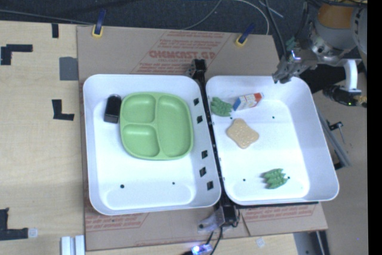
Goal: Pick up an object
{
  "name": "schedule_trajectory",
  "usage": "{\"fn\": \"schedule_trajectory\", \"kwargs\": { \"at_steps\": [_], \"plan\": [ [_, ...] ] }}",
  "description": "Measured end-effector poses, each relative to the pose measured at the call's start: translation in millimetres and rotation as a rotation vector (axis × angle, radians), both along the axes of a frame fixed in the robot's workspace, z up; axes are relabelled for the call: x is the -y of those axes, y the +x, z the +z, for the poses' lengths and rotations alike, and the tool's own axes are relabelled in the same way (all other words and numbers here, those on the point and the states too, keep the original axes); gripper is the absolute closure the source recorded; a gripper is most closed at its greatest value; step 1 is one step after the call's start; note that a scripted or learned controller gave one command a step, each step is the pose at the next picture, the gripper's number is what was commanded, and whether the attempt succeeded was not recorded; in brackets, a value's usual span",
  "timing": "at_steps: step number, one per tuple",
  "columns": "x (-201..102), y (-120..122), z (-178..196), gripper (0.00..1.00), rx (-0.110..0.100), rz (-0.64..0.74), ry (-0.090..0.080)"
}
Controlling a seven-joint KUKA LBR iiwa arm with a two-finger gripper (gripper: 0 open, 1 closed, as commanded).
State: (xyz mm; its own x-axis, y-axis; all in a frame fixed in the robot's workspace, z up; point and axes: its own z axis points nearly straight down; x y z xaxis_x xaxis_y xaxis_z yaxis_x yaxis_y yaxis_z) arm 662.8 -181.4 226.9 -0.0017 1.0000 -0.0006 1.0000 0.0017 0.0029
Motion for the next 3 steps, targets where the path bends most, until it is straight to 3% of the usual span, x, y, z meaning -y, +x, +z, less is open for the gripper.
{"fn": "schedule_trajectory", "kwargs": {
  "at_steps": [1,3],
  "plan": [
    [-1,0,16,1.00,-0.002,-0.001,0.001],
    [-88,-51,-5,1.00,-0.006,0.002,0.001]
  ]
}}
